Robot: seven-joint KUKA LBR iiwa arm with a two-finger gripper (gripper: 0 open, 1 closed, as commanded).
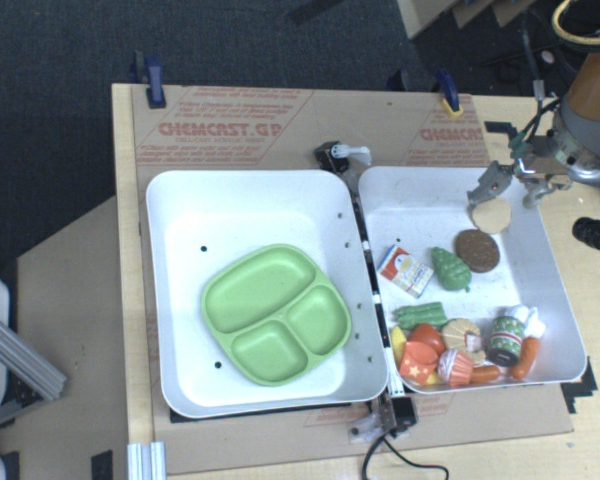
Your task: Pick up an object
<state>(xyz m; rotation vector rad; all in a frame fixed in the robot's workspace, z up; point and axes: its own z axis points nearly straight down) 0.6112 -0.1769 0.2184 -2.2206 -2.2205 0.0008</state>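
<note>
Only readable text is red "CHEMCAST GP" printed on the desk (220,128) surface, repeated partly at right.

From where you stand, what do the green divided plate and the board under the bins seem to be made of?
The green divided plate looks like moulded plastic: uniform colour, rounded compartments, soft matte sheen. The board under the bins looks like brown cardboard or paper-faced sheet: flat, dull, with red printed lettering, though its core can't be judged.
</note>
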